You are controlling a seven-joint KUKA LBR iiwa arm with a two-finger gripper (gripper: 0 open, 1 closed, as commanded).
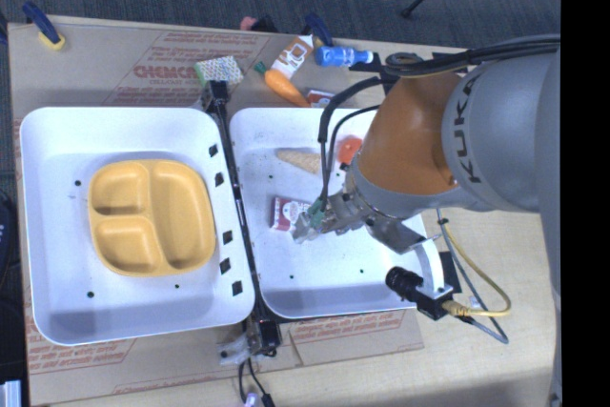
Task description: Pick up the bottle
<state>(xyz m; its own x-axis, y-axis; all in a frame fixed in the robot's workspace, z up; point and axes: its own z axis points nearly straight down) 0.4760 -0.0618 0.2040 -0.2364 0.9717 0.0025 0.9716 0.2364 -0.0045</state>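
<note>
Camera view, looking down on the bench. I note the bottle (340,57): small, blue, with a pale cap end pointing right. It lies on its side on the printed cardboard (152,71), outside both bins, just past the far rim of the right bin (286,295). A white and orange carton-like item (293,56) lies just to its left, and an orange carrot-shaped piece (284,88) lies just nearer the bin, close to its rim. A blue clamp (317,27) sits just beyond the bottle at the board's edge.

The gripper (310,224) hangs low over the middle of the right bin, well apart from the bottle. I cannot tell whether it is spread or pressed together; its tip is small and blurred against the bin floor. It is just beside a red and white packet (283,213), and I cannot tell whether it touches it.

Also in the right bin: a tan cone-shaped piece (300,160) toward the far side, and a red-orange object (350,149) partly hidden under the arm (448,138). The arm's grey and orange bulk covers the bin's right part and stands between the gripper and the bottle.

The left bin (38,205) holds a yellow divided plate (151,214). A green patterned item (219,70) rests on the cardboard above the gap between the two bins.
</note>
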